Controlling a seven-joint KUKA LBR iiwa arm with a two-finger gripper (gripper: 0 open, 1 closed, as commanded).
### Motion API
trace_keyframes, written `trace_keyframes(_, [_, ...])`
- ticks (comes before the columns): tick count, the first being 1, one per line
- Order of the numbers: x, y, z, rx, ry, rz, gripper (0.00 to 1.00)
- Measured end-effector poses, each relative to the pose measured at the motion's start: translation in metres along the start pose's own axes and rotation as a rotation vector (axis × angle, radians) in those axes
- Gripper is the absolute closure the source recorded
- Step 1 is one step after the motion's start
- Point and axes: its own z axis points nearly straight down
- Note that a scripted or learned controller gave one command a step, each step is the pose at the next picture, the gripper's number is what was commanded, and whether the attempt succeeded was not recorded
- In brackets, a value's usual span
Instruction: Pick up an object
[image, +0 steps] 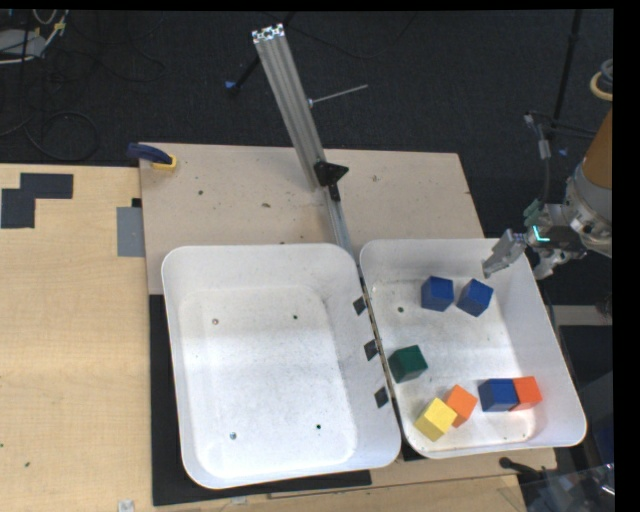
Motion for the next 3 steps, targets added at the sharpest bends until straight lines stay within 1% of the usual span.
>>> trace_keyframes(1, [0.000,0.001,-0.002,-0.004,-0.001,-0.002,0.00])
trace_keyframes(2, [0.002,-0.008,0.046,0.001,0.000,0.001,0.00])
trace_keyframes(3, [0.003,-0.009,0.089,0.001,0.000,0.001,0.00])
